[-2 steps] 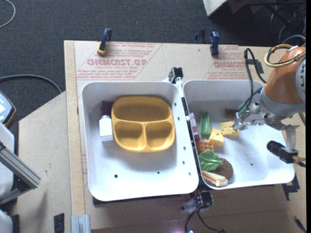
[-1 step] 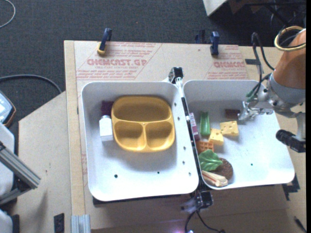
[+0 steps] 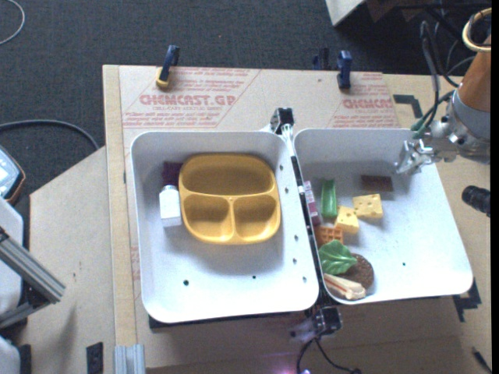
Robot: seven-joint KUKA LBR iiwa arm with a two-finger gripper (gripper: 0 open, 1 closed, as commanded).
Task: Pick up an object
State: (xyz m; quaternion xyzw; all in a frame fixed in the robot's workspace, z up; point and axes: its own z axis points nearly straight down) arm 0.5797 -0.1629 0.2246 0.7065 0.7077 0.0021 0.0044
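Observation:
The right bin [image 3: 421,255] holds several toy foods: a green pepper [image 3: 328,197], a cheese wedge [image 3: 368,207], a smaller yellow block [image 3: 346,220], a brown slab [image 3: 376,183], a waffle piece [image 3: 329,234], a green leaf [image 3: 337,255] on a brown cookie [image 3: 360,271], and a pale stick [image 3: 344,287]. My gripper [image 3: 407,160] hangs over the bin's far right corner, above and to the right of the brown slab. Nothing shows between its fingers.
The left bin [image 3: 156,287] carries a yellow divided plate [image 3: 228,197], a small white bottle [image 3: 170,206] and a dark purple item [image 3: 171,171] beside it. Clamps [image 3: 166,67] [image 3: 344,68] stand at the bench's back edge. The arm [image 3: 472,107] comes in from the right.

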